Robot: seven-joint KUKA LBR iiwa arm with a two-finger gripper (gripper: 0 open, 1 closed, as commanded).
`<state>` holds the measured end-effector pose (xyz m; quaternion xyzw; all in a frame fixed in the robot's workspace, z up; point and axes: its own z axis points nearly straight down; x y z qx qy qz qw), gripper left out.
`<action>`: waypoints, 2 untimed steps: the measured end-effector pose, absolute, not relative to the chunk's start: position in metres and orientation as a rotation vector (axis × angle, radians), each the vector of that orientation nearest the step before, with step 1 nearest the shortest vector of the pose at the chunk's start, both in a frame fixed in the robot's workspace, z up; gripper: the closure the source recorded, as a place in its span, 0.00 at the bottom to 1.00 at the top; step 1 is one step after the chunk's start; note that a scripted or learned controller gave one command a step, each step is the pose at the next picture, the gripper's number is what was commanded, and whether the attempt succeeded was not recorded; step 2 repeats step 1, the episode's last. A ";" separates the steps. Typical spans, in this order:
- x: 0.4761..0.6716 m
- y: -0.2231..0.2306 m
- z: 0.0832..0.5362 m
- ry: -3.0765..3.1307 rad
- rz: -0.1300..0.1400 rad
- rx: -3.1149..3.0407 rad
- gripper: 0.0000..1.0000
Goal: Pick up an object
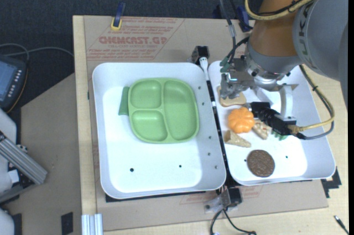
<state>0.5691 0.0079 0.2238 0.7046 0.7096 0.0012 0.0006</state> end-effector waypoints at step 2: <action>0.591 0.048 0.226 2.227 0.006 2.214 1.00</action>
